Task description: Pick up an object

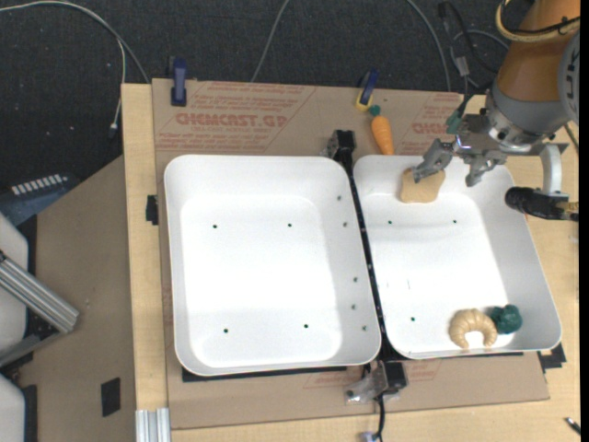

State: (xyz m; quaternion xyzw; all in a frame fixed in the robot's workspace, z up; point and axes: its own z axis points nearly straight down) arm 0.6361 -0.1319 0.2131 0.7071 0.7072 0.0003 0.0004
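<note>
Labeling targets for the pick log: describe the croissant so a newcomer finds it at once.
Start at the right bin, the one nearer the arm. Go to its near right corner, where two small things sit side by side. The croissant is the tan, curved one; its neighbour is dark green, and the tan block lies at the bin's far edge.

1. I saw the gripper [454,161] over the right bin's [515,247] far edge, fingers spread apart.
2. A tan block [421,187] lay just beside its left finger [433,161]; I couldn't tell whether they touched.
3. A croissant [472,328] and a green object [505,319] sat touching in the near corner.
4. A carrot [381,133] lay outside the bins.
</note>
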